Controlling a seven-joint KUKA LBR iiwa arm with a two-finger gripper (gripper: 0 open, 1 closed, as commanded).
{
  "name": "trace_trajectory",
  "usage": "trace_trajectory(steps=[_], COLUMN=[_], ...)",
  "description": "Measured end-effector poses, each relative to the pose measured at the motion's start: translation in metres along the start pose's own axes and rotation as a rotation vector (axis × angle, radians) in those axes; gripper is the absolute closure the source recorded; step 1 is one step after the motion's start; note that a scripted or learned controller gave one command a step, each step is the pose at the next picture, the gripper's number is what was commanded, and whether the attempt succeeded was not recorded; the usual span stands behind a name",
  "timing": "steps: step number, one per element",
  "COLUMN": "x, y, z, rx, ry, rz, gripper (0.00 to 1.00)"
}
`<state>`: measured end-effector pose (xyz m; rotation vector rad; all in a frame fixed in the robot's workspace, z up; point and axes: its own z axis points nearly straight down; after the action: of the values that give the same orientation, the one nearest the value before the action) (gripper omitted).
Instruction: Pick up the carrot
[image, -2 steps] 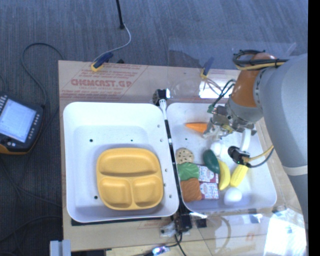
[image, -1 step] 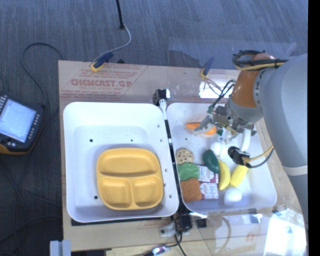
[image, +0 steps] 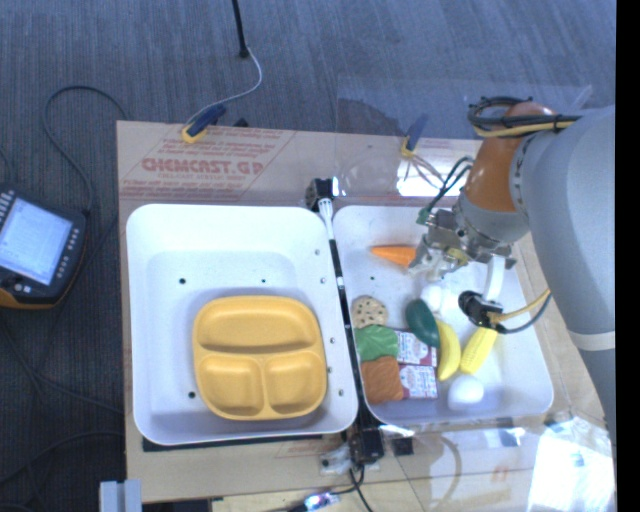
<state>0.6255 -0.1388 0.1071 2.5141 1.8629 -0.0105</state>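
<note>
1. Orange tapered carrot (image: 393, 255) lies near the far wall of the right white plastic bin (image: 530, 385), beside the gripper (image: 437, 258); finger state: cannot tell.
2. Bins rest on a brown cardboard sheet (image: 210, 165) over grey carpet (image: 100, 60).
3. Nearby: one green pepper (image: 421, 321), one yellow banana (image: 449, 350), one cookie (image: 368, 310).
4. Left white bin (image: 160, 240): one yellow compartment tray (image: 260, 356).
</note>
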Motion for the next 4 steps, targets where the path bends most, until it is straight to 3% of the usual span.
trace_trajectory(steps=[1,2,3,4], x=[0.0,-0.022,-0.055,-0.068], y=[0.0,0.027,0.027,-0.022], z=[0.0,0.02,0.018,0.014], rx=[0.0,0.062,0.041,0.001], ry=[-0.001,0.006,0.033,0.037], rz=[0.0,0.351,0.434,0.492], gripper=[0.0,0.0,0.0,0.0])
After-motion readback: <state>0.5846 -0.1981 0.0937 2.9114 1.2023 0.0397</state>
